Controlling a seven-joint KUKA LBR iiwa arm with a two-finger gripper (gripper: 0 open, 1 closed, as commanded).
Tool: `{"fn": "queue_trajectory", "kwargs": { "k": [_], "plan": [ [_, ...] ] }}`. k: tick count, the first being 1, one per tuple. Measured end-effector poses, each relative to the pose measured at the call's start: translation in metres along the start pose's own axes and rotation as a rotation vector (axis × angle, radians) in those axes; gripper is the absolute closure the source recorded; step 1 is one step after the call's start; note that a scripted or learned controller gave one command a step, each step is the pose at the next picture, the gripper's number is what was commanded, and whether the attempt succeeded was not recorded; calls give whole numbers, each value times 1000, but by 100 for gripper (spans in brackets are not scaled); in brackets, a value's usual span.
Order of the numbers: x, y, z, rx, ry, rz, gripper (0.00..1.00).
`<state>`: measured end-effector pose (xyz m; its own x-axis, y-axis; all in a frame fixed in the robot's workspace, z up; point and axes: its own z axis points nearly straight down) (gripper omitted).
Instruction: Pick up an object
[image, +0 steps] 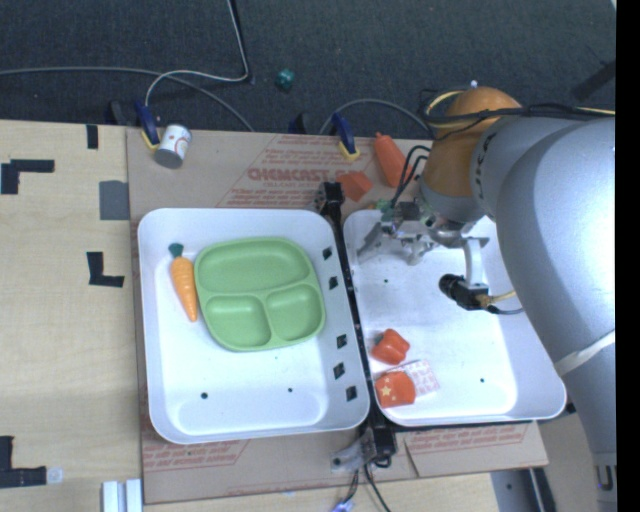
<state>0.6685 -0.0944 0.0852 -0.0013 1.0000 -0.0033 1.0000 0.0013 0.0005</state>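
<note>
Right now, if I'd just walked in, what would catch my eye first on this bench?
Probably the big grey robot arm with its orange band, looming over the right white bin from the right. Next, the pale green divided plastic plate in the left white bin, with a toy orange carrot lying beside its left edge.

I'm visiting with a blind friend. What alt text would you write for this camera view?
A grey robot arm reaches from the right over the right-hand white bin, its gripper near the bin's top-left corner, above two small orange-red objects. The left bin holds a green divided plate and a toy carrot beside it.
</note>
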Motion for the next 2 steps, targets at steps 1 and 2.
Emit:
{"fn": "queue_trajectory", "kwargs": {
  "k": [1, 2],
  "plan": [
    [46, -44, -100, 0, 4, -1, 0],
    [55, -117, -99, 3, 4, 1, 0]
  ]
}}
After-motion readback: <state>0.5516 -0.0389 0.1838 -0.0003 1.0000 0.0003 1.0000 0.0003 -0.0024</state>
